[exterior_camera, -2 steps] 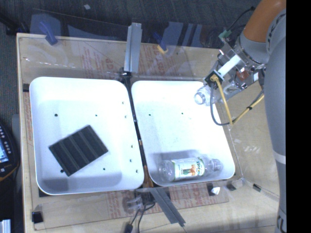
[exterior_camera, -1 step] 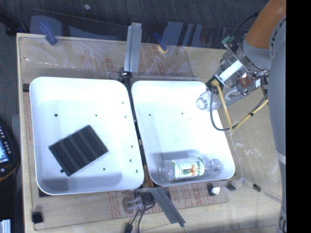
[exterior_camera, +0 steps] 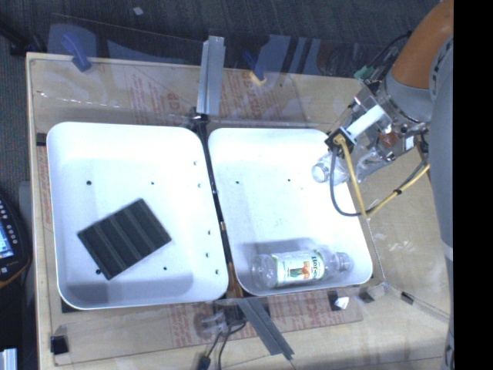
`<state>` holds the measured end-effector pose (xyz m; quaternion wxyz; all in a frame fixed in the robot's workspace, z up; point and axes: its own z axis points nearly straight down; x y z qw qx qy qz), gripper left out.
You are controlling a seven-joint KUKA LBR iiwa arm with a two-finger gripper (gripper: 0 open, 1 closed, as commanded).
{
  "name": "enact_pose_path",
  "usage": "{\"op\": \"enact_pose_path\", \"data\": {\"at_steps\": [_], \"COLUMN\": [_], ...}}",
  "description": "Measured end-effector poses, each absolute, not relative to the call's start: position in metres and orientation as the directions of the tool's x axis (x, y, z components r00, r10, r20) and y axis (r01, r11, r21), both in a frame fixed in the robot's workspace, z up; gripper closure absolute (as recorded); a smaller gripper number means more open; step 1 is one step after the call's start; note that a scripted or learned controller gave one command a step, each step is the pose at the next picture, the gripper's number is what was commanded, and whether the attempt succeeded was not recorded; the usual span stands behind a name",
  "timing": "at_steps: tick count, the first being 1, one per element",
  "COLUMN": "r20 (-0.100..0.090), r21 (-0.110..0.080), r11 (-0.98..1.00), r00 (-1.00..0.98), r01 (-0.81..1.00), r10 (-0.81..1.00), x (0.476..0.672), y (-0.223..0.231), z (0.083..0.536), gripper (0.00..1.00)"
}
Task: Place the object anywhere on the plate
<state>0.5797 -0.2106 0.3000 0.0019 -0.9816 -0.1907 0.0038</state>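
Observation:
A clear plastic bottle [exterior_camera: 302, 268] with a green and orange label lies on its side along the front wall of the right bin [exterior_camera: 262, 199]. A dark ribbed rectangular plate [exterior_camera: 124, 238] lies flat and turned at an angle in the front part of the left bin [exterior_camera: 115, 153]. My gripper [exterior_camera: 324, 169] hangs over the right rim of the right bin, well behind the bottle and far to the right of the plate. Nothing is visibly held in it.
A metal divider post [exterior_camera: 210, 75] stands behind the seam between the two bins. Yellow and black cables [exterior_camera: 356, 195] loop down from the wrist over the right bin's rim. A clamp bracket [exterior_camera: 258, 330] sits at the front of the bench.

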Motion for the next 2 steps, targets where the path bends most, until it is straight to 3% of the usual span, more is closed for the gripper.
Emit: {"op": "enact_pose_path", "data": {"at_steps": [2], "r20": [-0.007], "r21": [-0.004], "r11": [-0.963], "r00": [0.963], "r01": [0.268], "r10": [0.269], "x": [0.547], "y": [-0.211], "z": [0.304], "gripper": [1.00]}}
